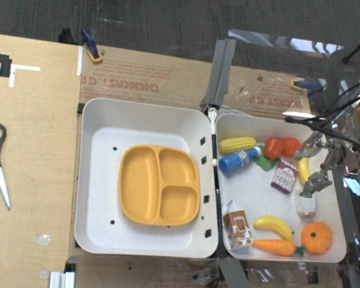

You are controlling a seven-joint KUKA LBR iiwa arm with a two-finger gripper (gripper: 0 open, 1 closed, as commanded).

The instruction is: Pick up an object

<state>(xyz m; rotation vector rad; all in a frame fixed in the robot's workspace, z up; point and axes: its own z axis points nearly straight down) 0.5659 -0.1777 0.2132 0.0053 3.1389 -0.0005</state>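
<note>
The gripper (316, 181) is reaching in from three o'clock over the right bin (339, 210), its fingers spread with nothing visibly between them; the arm behind it is cut off at the frame edge. A small clear object (306, 205) — hard to make out — is lying just below the fingertips. A yellow piece (303, 169) is partly hidden by the gripper. A banana (275, 226), a carrot (274, 246) and a pumpkin (316, 238) are sitting toward five o'clock. The left bin (94, 162) is holding a yellow divided plate (160, 185).
</note>
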